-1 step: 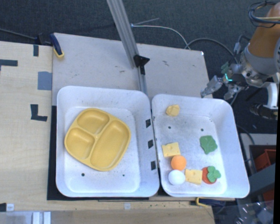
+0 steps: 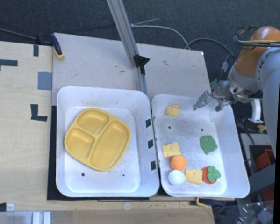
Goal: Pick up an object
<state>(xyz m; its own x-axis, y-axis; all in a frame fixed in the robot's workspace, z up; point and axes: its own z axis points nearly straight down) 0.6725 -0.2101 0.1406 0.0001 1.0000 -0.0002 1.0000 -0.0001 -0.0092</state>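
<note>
Approach step, nothing grasped yet. Gripper [image 2: 209,102] hangs over the far right corner of the right bin [image 2: 238,152], fingers spread apart with nothing between them.

Candidate objects all sit in the right bin: small yellow lump [image 2: 173,110] at the far end, just left of the gripper; green piece [image 2: 207,144] mid-bin toward the right; yellow block [image 2: 171,149] mid-bin toward the left. Near end holds a tight cluster: orange ball [image 2: 178,162], white ball [image 2: 176,177], another yellow block [image 2: 193,176], and a red and green piece [image 2: 211,175].

Left bin [image 2: 66,175] carries a yellow divided plate [image 2: 98,139].

Next move, as I judge it: pick one target, centre over it, descend, close. Yellow lump is closest and stands alone, so easiest. Near cluster is touching or nearly so, riskier for a clean grip.
</note>
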